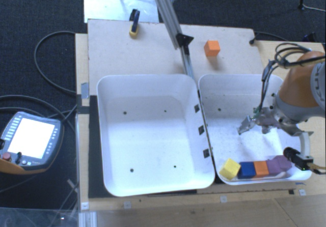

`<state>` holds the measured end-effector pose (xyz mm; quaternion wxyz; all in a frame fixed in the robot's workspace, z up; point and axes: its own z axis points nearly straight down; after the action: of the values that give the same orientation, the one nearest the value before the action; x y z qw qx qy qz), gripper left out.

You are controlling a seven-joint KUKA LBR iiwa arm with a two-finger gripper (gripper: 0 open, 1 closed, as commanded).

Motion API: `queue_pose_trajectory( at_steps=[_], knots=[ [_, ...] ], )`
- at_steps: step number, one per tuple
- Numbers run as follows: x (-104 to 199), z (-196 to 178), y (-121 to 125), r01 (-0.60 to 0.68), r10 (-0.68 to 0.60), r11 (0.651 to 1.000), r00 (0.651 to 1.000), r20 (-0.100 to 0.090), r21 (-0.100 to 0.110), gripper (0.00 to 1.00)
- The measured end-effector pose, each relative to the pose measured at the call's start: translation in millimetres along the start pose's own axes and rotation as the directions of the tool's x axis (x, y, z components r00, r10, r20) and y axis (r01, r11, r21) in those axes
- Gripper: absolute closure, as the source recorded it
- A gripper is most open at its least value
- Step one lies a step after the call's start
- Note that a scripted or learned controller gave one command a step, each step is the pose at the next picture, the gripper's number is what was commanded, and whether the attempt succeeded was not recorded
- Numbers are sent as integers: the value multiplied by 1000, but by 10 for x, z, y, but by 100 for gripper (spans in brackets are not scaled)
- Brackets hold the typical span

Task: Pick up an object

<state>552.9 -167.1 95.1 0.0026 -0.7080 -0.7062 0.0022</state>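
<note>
On the far left, a grey hand controller with a bright screen [29,141] lay on the dark carpet floor [41,12], with black cables looping near it. Next came the big white plastic bin on the left [109,119], sitting on the pale wooden table [153,48]. A small yellow and black clamp [134,22] and an orange cube [212,48] sat on the table behind the bins. In the white bin on the right [224,88], four blocks were lined up touching along the front wall: a yellow block [229,168], a blue block [247,170], an orange block [261,168] and a purple block [278,165]. The claw [253,123] hung above the bin floor, a little behind the blocks. I cannot tell how it was set. To do well, I think it should pick the yellow end block, come straight down, and stay off the wall.
</note>
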Motion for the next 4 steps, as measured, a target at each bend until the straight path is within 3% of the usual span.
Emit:
queue_pose_trajectory(
  at_steps=[1,2,3,4],
  knots=[
    [361,64,-533,4,-4,1000,1000,-2,-3,0],
    [739,58,-686,9,-9,1000,1000,-2,-6,0],
    [713,55,-682,5,-5,1000,1000,0,-8,0],
    [997,-1208,-668,11,-11,1000,1000,1,-18,0]
  ],
)
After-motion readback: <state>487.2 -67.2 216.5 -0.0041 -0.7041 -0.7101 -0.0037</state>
